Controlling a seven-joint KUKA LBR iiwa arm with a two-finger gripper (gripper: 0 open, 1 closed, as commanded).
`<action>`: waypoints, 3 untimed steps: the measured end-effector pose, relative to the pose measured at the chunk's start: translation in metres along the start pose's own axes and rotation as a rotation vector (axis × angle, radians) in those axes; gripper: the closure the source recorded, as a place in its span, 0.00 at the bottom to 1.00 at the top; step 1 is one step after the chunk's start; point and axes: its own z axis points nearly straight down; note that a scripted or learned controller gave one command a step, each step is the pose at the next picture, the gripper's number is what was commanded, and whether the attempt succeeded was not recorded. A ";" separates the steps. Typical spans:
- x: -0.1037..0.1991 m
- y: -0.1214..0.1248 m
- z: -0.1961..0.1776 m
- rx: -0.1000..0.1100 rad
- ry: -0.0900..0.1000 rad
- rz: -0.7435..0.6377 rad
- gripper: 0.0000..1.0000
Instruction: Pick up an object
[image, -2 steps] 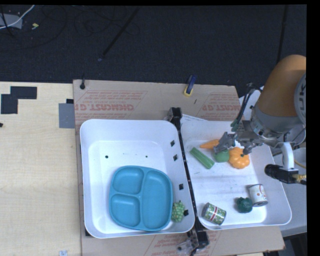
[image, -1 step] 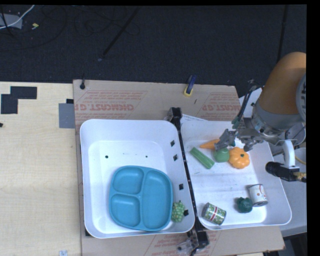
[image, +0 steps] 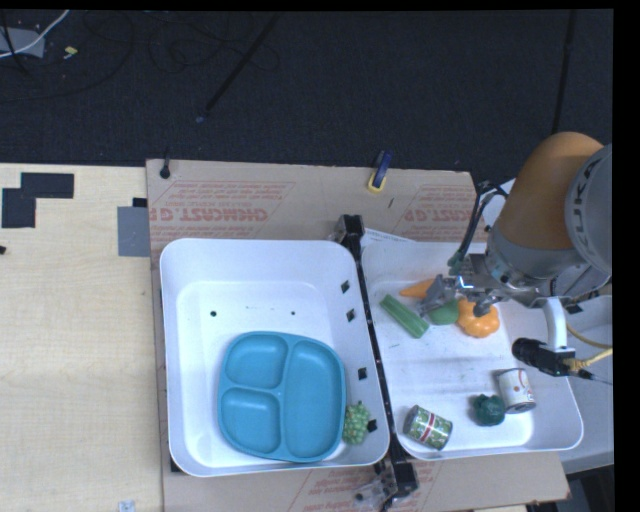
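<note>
Gripper: the gripper hangs low over the upper middle of the right bin, the grey arm coming in from 3 o'clock.
Fingers: too blurred and tangled with the toys beneath to tell whether they are spread or pinching anything.
Nearest things: a green cucumber lies just at 8 o'clock from the gripper; an orange pepper at 4 o'clock; a small orange piece at 9 o'clock, close by.
Long axis: the cucumber runs from 10 o'clock to 4 o'clock, its lower end nearest the gripper.
Judgement: the cucumber looks the likeliest target, best grasped across its short width.
Surface: smooth white bin floor, flat.
Room: the bin's dividing wall stands near the cucumber's far end; a striped can, a dark green lump and a silver can lie well apart at 6 o'clock.
Left bin: a blue divided plate, green grapes beside it.
</note>
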 end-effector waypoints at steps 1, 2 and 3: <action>-0.006 -0.005 0.059 0.000 0.000 0.000 0.00; -0.005 -0.005 0.073 -0.004 0.001 0.003 0.00; -0.006 -0.006 0.063 -0.002 0.001 0.007 1.00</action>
